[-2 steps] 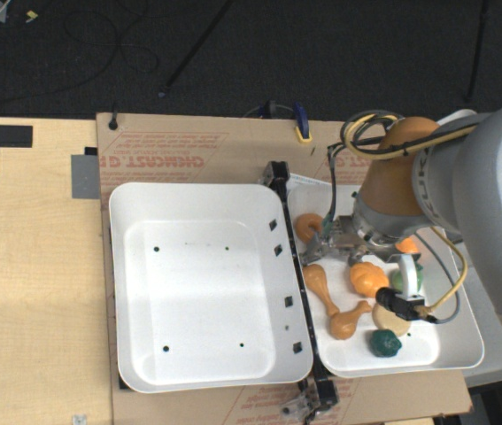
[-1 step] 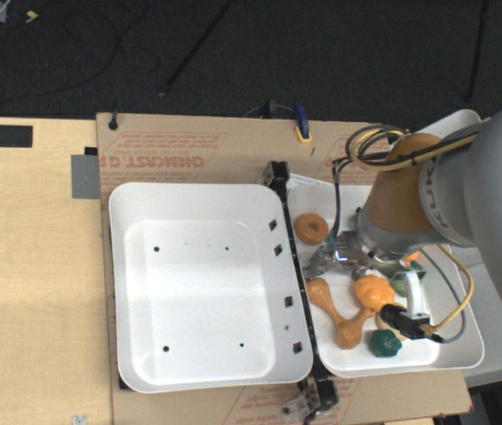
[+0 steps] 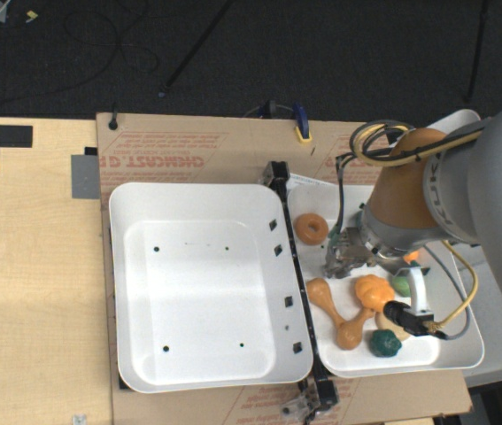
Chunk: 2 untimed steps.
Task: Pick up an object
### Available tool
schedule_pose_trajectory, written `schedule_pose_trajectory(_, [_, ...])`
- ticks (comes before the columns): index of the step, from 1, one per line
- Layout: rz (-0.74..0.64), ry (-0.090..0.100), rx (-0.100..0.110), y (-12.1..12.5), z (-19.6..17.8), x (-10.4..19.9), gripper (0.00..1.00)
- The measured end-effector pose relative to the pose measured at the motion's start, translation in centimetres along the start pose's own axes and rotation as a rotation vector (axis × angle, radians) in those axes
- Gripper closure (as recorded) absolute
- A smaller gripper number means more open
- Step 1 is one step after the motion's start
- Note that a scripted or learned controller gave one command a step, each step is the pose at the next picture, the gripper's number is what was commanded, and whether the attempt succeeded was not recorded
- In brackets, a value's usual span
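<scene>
Arm's orange-banded wrist loomed over the right bin (image 3: 463,348), gripper (image 3: 346,253) low between donut (image 3: 312,228) and orange bone toy (image 3: 335,312), grasp unclear; should center on one toy before closing.

2 white bins (image 3: 127,237), tan doughnut (image 3: 312,228), orange toy (image 3: 373,291), dark green ball (image 3: 386,343), orange-banded grey arm (image 3: 428,193)

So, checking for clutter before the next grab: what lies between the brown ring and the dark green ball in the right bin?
In the camera view, the tan bone-shaped toy lies between the brown ring and the green ball.
</scene>
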<state>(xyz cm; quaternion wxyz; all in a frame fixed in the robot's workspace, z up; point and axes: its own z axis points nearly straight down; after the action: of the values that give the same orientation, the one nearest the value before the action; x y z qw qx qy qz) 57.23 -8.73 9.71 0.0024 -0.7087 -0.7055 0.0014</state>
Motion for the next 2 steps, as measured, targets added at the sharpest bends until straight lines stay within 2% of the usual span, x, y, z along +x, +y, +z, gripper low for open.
schedule_pose_trajectory(1, [-0.002, -0.001, -0.004, -4.6, 1.0, -1.0, 1.00])
schedule_pose_trajectory(2, [-0.005, -0.001, -0.005, -0.5, 1.0, -0.7, 1.00])
